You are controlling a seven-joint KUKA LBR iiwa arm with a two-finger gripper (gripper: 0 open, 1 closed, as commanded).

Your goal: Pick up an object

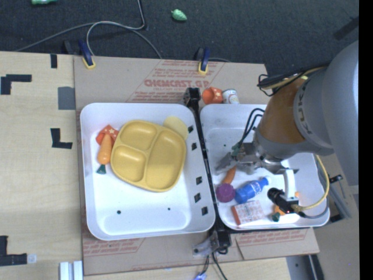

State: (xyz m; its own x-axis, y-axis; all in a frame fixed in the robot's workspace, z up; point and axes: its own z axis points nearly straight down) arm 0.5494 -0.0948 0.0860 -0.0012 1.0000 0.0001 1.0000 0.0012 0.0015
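Objects for the pick sit in both white bins, and the arm [303, 121] reaches into the right bin [245, 118], so the choice falls there. At that bin's 9 o'clock side lies a small orange carrot-like piece [229, 174]; toward 7 o'clock sits a purple ball [225, 192]; near 6 o'clock a blue bottle [252, 189] lies on its side, with a red-and-white packet [249, 213] just below it. The gripper [233, 159] hangs close above the orange piece; whether the jaws stand apart or together I cannot tell, since the wrist hides them. To do this step well, I judge the arm should settle on one target, likely the orange piece, centre over it, and descend straight, keeping clear of the ball beside it. The left bin [140, 214] holds a yellow divided plate [148, 155] and a toy carrot [105, 150] at its 9 o'clock.
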